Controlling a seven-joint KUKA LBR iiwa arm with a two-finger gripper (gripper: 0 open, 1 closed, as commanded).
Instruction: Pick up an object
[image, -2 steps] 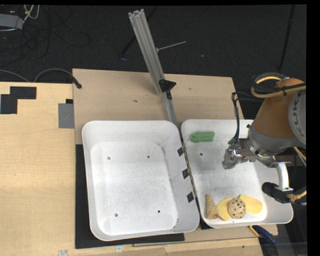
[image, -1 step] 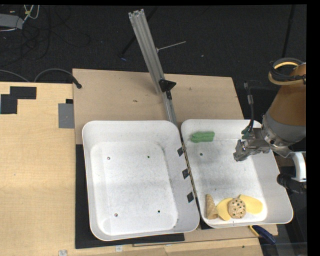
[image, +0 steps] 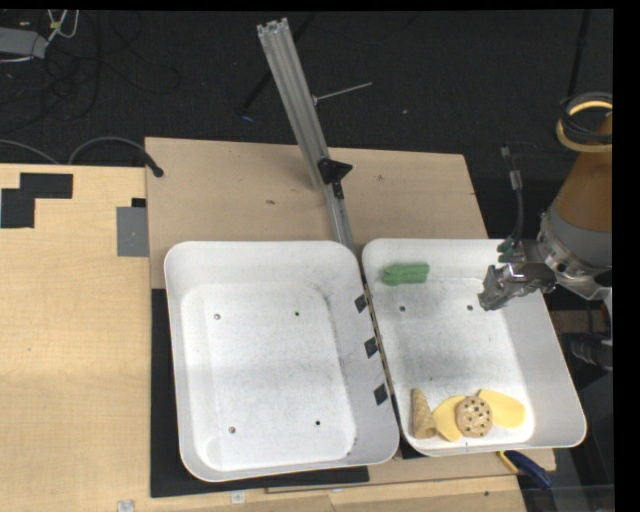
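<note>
Looking down at a slant on a wooden desk, the camera shows two shallow white bins side by side. The left bin holds nothing to grasp. The right bin holds a small green block near its far left corner and, well apart from it along the near edge, a tight cluster: a tan cone-shaped piece, a round speckled cookie-like piece and a yellow piece partly under it. A grey arm reaches in from the right, and its gripper hangs over the far right part of that bin, holding nothing visible; whether its fingers are open or shut cannot be told from here. The green block looks light, probably soft or spongy, and lies alone, so it seems the easiest target, best taken across its short sides. The clustered pieces look small, light and likely to slide or shift together.
</note>
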